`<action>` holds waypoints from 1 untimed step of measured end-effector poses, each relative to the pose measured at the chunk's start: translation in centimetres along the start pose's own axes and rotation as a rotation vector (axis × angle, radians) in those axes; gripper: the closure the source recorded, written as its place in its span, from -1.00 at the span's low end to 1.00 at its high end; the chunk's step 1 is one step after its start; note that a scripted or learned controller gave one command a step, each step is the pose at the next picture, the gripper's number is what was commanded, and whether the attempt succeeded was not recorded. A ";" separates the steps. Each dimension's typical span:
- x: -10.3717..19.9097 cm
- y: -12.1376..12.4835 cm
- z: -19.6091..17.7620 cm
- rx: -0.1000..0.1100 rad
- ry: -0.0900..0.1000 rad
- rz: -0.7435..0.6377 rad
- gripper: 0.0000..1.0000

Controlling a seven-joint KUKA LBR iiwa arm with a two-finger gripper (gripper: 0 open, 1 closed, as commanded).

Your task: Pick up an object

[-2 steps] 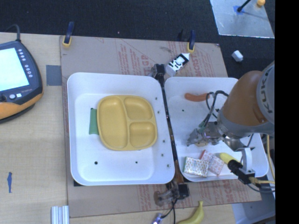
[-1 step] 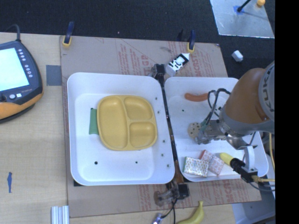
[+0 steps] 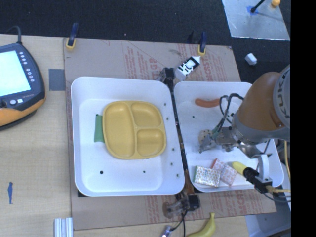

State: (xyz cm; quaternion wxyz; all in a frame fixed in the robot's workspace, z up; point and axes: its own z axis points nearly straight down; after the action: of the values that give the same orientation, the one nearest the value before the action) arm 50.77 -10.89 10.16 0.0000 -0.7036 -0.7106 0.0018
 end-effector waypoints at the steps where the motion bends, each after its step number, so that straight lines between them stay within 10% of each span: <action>1: 0.9 8.2 1.0 0.000 0.003 0.006 -1.00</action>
State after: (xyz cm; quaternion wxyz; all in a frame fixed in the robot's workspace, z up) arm 59.00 -9.94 9.17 0.0010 -0.7058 -0.7084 0.0009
